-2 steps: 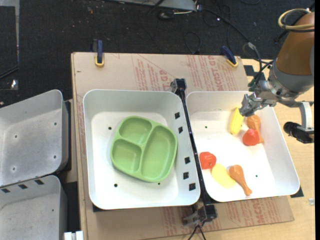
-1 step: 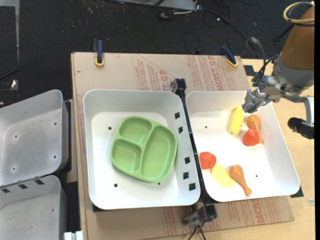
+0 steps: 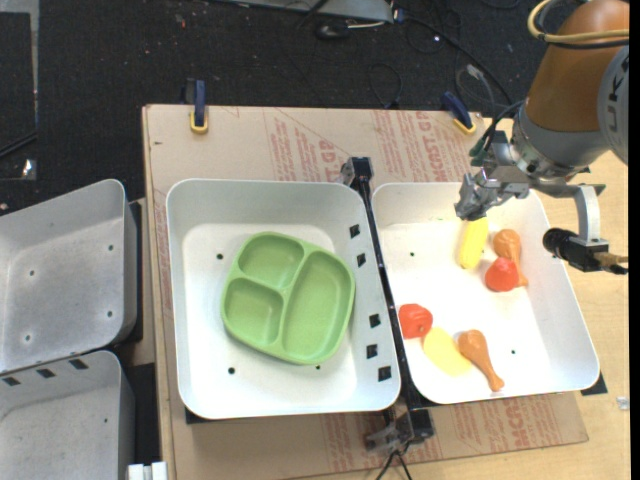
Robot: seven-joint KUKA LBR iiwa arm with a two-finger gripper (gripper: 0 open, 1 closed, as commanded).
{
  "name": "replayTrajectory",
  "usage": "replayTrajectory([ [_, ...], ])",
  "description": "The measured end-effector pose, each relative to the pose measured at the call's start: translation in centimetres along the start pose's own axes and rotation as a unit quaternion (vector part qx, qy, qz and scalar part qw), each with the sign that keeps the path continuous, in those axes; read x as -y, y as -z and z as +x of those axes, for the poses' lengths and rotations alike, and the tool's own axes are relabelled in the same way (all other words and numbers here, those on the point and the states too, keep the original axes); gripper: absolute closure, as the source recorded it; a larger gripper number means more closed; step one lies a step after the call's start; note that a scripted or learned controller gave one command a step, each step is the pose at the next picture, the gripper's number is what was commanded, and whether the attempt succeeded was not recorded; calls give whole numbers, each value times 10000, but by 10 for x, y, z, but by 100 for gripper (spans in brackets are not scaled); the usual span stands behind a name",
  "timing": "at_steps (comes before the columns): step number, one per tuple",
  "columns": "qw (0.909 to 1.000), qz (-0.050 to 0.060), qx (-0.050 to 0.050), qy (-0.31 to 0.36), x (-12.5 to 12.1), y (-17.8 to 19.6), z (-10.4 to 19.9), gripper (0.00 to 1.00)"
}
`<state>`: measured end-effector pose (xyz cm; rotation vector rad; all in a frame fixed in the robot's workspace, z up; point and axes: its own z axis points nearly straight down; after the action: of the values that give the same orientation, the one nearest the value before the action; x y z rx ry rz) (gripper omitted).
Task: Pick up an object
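The right bin (image 3: 560, 368) holds several toy foods. A yellow piece (image 3: 471, 245) lies near its far side, with an orange piece (image 3: 507, 242) and a red piece (image 3: 502, 275) just right of it. Toward the near side lie a red piece (image 3: 415, 319), a pale yellow piece (image 3: 446, 352) and an orange drumstick (image 3: 480, 355). My gripper (image 3: 474, 204) hangs at the far end of the right bin, directly over the top end of the yellow piece. Its dark fingers point down, and I cannot make out their gap or any contact.
The left bin (image 3: 200, 368) holds a green divided plate (image 3: 288, 297). A black divider (image 3: 375, 268) runs between the two bins. White bin lids (image 3: 60, 268) lie off the bench at the left. Clamps (image 3: 199, 108) grip the cardboard's far edge.
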<state>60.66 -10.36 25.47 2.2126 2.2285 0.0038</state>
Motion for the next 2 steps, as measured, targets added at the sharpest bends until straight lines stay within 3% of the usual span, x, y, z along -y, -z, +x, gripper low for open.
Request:
replayTrajectory([
  [2, 10000, -1, -1, 4, -20, -7, 109, 100],
])
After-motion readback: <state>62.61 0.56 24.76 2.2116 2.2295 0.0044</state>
